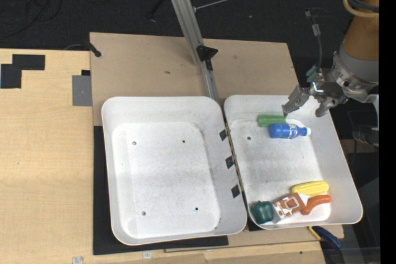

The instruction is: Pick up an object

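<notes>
Right shallow white plastic bin (346, 191): small blue plastic bottle with white cap (287, 131) lying on its side near the far wall, touching a green cylindrical piece (270, 120) just behind it. Near corner holds a yellow toy corn cob (311, 187), an orange curved piece (317, 201), an orange-and-white packet (288, 206) and a dark green cup-like object (262, 212), clustered together. Two-finger gripper (307, 103) above the bin's far right edge, jaws spread apart, nothing between them. Left shallow white bin (117, 133) alongside on the tabletop (43, 133).
</notes>
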Action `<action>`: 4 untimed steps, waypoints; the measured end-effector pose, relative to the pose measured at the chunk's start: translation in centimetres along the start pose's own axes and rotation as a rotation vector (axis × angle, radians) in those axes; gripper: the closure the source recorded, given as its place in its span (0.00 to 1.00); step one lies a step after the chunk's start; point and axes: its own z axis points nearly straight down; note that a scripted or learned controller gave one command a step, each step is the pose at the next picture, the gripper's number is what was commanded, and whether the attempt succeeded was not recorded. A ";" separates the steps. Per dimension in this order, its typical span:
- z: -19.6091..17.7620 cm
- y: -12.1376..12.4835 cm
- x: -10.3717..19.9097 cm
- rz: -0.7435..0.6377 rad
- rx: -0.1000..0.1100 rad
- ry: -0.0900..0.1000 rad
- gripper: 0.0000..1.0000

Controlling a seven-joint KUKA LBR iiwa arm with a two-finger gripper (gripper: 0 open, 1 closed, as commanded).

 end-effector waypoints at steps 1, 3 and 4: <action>-0.3 0.1 0.0 0.001 -0.005 -0.001 0.00; 9.9 0.3 -0.2 0.002 0.001 0.000 0.00; 15.4 0.4 0.8 0.001 0.001 0.001 0.00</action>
